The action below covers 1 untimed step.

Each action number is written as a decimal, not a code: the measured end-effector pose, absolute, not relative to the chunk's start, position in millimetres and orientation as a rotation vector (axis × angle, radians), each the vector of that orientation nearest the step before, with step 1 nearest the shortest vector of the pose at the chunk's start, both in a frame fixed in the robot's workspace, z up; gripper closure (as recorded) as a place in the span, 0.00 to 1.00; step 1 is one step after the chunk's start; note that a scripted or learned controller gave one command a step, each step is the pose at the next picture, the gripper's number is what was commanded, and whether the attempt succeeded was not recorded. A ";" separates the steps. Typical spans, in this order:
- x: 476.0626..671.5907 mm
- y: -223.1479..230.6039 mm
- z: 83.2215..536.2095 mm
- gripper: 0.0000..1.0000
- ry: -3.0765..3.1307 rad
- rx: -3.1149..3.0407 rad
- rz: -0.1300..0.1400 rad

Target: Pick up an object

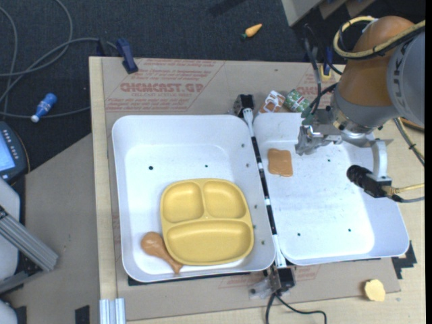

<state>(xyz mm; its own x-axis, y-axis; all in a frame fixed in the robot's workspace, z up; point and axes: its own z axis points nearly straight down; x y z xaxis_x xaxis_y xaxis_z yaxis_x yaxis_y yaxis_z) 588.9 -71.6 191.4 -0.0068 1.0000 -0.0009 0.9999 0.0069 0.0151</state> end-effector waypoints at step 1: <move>584.2 -74.2 184.6 0.00 2.222 2.220 0.000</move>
<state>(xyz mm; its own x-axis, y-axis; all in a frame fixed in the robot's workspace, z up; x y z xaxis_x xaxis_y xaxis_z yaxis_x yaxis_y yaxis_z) 584.2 -74.2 184.6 -0.0008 1.0000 0.0001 1.0000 0.0008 0.0001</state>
